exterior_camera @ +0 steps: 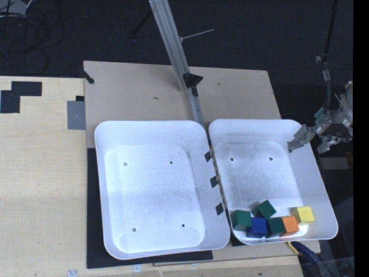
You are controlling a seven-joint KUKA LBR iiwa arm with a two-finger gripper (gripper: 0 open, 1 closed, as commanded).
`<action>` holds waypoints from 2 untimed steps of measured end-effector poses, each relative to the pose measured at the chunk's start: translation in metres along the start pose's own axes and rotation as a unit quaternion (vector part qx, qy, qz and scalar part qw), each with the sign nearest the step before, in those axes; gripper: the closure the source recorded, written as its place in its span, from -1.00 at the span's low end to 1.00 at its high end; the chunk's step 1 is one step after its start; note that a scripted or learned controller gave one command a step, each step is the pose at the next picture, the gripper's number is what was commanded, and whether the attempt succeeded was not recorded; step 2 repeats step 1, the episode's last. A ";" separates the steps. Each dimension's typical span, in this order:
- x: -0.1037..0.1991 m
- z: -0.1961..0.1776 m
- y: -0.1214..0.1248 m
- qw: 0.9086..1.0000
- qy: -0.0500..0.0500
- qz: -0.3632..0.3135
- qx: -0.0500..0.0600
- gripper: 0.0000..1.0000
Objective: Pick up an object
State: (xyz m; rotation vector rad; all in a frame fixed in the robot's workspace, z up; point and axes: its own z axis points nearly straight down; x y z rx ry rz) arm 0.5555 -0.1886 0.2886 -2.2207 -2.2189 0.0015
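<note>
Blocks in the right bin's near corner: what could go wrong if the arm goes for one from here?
1. The blocks sit packed together, touching, so the fingers may straddle two or push one aside.
2. They lie against the right bin's near wall, leaving little room for a finger beside the orange block or yellow block.
3. The gripper sits at the far rim, so it must cross the bin.

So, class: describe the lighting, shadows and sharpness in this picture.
Camera view: even light, white bins bright without harsh glare; left bin's lower half faintly shaded; surroundings beyond the bench dark; blocks in the right bin's near corner soft-edged; gripper at the right rim slightly blurred.
</note>
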 end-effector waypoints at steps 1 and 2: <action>0.050 0.099 0.024 1.000 0.002 -0.002 0.004 -1.00; 0.050 0.099 0.024 1.000 0.002 -0.002 0.004 -1.00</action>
